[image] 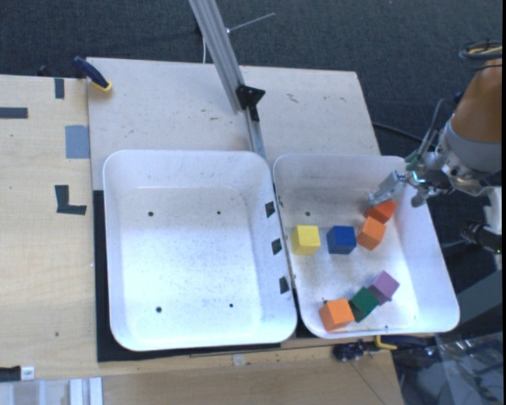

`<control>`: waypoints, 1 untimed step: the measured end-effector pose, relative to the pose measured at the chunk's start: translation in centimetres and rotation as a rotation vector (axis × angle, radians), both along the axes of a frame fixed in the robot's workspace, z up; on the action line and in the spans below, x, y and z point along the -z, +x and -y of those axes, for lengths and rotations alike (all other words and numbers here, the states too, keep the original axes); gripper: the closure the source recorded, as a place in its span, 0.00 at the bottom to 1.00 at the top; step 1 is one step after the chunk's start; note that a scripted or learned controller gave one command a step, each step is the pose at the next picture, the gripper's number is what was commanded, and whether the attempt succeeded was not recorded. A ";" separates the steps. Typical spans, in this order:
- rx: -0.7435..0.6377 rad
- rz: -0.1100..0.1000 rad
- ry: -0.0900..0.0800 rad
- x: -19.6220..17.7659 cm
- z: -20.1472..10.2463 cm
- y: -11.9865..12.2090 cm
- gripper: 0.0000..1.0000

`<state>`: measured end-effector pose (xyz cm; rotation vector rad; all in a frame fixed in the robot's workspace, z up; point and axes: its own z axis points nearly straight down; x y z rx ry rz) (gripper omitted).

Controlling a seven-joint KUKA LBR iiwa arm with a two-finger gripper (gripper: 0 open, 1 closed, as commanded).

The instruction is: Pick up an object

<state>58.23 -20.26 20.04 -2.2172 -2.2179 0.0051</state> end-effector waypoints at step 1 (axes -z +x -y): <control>-0.002 0.005 -0.002 -0.3 0.0 0.1 0.00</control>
